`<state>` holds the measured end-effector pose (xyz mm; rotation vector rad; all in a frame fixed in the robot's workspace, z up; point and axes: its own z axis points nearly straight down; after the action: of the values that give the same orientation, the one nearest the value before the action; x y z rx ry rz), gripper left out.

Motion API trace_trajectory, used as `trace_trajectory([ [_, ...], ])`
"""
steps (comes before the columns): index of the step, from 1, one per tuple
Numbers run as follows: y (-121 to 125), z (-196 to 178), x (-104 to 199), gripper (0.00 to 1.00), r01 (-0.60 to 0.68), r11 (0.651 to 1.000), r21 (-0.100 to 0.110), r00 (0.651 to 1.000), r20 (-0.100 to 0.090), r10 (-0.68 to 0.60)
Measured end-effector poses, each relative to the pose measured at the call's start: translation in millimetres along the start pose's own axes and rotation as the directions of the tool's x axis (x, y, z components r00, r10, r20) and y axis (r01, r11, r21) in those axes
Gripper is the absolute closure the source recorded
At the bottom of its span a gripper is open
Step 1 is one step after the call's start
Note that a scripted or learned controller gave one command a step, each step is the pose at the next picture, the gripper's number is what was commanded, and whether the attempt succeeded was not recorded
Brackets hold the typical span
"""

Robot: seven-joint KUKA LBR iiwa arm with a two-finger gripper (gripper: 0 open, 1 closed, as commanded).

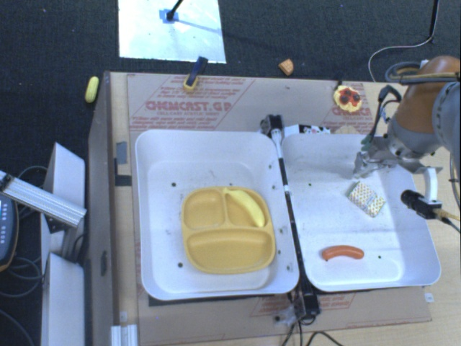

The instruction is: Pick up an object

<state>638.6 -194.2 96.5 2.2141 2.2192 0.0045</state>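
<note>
Gripper (366,163) above the right white bin (410,265), just beside a small patterned block (366,198).
You cannot tell its grip state; an orange sausage-shaped toy (343,252) lies near the front.

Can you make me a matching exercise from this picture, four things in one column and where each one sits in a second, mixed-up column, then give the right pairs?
Things:
1. Yellow divided tray
2. Orange hot dog
3. Small patterned packet
4. Gripper

Places:
A. Near the front edge of the right bin
B. Middle of the left bin
C. Over the back part of the right bin, just behind the packet
D. Right bin, between the gripper and the hot dog

Pairs: 1-B, 2-A, 3-D, 4-C
</note>
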Motion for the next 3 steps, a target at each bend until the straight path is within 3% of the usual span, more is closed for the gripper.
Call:
trace_trajectory([
  [1,-25,-90,-13,1.0,-0.001,1.0,0.0,1.0,0.0,0.001],
  [2,-24,-5,-10,1.0,-0.001,1.0,0.002,1.0,-0.001,0.001],
  [3,-38,-43,-12,1.0,-0.001,1.0,0.003,1.0,-0.001,0.001],
])
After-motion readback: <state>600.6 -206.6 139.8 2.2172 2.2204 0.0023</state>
